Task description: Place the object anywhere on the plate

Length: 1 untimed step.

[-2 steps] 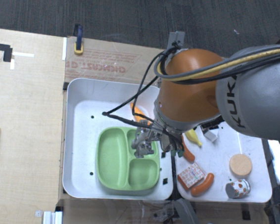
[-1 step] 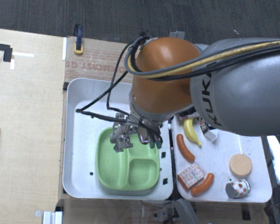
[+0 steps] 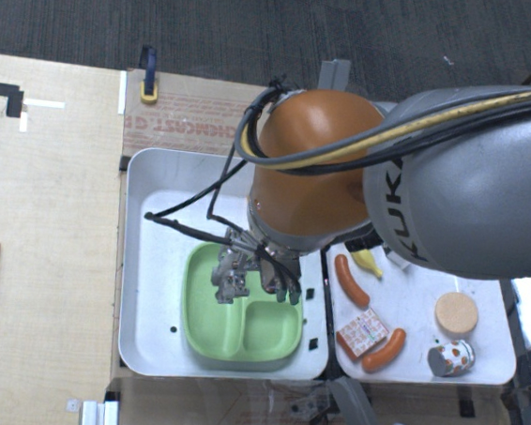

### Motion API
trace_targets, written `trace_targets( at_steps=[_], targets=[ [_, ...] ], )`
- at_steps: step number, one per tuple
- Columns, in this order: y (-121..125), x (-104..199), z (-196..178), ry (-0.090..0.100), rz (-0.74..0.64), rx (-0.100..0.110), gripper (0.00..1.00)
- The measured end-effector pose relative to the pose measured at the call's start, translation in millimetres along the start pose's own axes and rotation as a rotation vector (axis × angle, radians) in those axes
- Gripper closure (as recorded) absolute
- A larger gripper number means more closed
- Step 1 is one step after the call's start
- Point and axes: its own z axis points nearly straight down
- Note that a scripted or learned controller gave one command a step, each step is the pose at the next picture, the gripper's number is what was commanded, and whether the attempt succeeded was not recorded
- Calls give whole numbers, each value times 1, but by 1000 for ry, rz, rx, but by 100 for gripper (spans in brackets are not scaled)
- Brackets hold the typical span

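- The green plate [image 3: 267,334] lies in the left bin [image 3: 151,270], towards its front right corner.
- The gripper [image 3: 231,283] hangs low over the plate's left part; whether it is open, closed or carrying anything cannot be told.
- The right bin [image 3: 418,289] holds 2 sausages [image 3: 353,280], a checked block [image 3: 361,332] and a tan disc [image 3: 456,314].
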Motion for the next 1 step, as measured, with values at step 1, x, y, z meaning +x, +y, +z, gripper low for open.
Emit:
trace_targets(
  at_steps=[1],
  targets=[
    [38,0,-10,-1,293,1,100]
  ],
)
